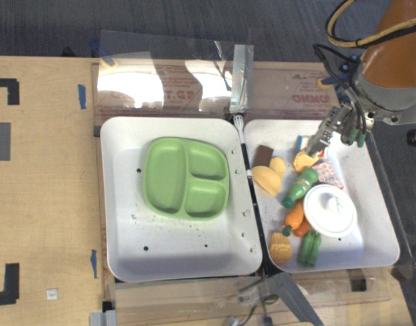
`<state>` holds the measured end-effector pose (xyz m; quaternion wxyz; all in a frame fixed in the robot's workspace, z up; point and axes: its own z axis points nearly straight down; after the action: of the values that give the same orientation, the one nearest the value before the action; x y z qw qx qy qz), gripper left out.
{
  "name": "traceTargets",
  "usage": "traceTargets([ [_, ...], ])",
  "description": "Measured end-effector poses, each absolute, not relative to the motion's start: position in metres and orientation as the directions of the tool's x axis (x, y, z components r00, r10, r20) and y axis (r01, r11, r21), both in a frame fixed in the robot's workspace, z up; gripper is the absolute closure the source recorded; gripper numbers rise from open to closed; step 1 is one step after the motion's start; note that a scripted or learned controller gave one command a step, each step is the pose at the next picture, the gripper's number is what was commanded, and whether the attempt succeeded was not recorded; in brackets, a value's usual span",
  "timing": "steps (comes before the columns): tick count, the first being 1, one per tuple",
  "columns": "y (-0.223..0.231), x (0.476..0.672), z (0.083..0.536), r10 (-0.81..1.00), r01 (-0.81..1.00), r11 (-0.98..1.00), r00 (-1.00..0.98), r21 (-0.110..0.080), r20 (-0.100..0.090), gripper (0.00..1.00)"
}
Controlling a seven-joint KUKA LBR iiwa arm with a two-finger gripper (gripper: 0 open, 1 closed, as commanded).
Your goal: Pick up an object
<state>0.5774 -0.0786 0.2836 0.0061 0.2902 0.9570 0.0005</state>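
While the arm reaches in from the upper right of the frame, your gripper [321,141] hangs low over the upper part of the right bin [381,202], its tip just above a small yellow toy [304,160]. You cannot tell from this slanted view whether the gripper is spread or pressed together; the tip is a blur of grey metal, and nothing can be seen caught in it.

The nearest candidate for the pick is that yellow toy, lying just below and a little to the left of the tip. Whether they touch is not clear. Further down and left sit a brown block [262,155] and two pale yellow pieces [269,177]. A green bottle [299,186] lies slanted, its long axis running from lower left to upper right, toward the gripper. Below it are a white round lid [329,209], an orange carrot [296,217], a green piece [309,248] and a tan piece [281,248] at the bottom of the bin.

The left bin [119,202] holds a green divided plate [186,177], well apart from the arm.

Judging from this, a short drop down and slightly left would bring the tip onto the yellow toy; the clutter beside it could get in the way.
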Motion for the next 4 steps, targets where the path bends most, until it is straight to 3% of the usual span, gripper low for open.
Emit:
traceTargets([
  [1, -0.128, 0.538, 0.156, 0.149, 0.149, 0.989, -0.989, 0.0, 0.003, 1.0],
  [2, -0.201, 0.479, 0.119, -0.228, -0.228, 0.974, -0.974, -0.001, -0.001, 1.0],
  [3, -0.226, 0.506, 0.104, -0.635, -0.634, 0.772, -0.772, -0.043, -0.022, 1.0],
  [4, -0.222, 0.501, 0.095, -0.637, -0.637, 0.771, -0.771, -0.022, -0.014, 0.0],
])
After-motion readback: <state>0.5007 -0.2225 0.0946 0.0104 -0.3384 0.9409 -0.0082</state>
